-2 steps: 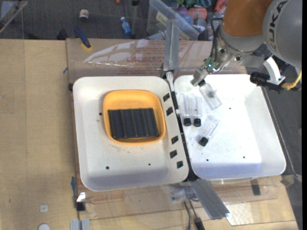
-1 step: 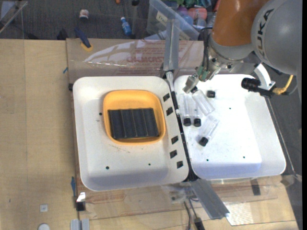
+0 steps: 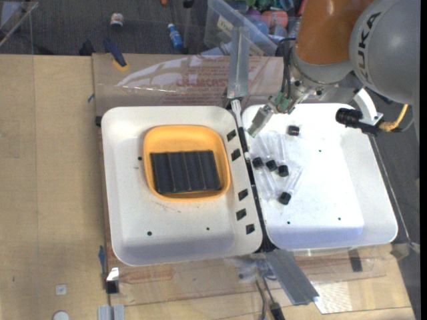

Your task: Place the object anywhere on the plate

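Tool (image 3: 261, 120) hovers over right bin (image 3: 347, 199); yellow plate (image 3: 187, 139) (left bin).

A yellow-orange plate (image 3: 187, 162), square with rounded corners, lies flat in the left bin (image 3: 120, 232), toward that bin's far right part and clear of its rim. A dark ribbed rectangular piece (image 3: 185, 172) rests inside the plate, nearer its front edge. In the right bin (image 3: 347, 205), near the left wall, a clear plastic object with small black caps (image 3: 275, 169) lies flat, its black parts scattered from the far-left area toward the middle.
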`<action>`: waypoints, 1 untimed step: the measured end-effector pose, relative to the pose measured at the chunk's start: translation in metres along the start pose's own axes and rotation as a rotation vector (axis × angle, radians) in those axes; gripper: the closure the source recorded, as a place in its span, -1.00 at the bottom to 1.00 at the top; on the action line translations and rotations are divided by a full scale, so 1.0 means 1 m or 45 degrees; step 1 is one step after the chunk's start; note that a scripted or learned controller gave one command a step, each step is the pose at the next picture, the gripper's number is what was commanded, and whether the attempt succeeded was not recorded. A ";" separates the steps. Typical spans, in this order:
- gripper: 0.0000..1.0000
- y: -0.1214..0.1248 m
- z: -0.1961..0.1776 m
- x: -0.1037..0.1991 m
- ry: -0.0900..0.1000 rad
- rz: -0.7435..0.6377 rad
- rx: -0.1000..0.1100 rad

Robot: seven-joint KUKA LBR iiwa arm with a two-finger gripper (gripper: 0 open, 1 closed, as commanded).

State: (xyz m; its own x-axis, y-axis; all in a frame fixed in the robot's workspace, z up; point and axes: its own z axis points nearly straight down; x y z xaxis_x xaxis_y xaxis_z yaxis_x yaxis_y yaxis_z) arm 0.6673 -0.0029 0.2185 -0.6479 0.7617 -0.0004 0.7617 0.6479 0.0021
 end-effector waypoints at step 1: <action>-1.00 0.000 0.000 0.000 0.000 0.000 0.000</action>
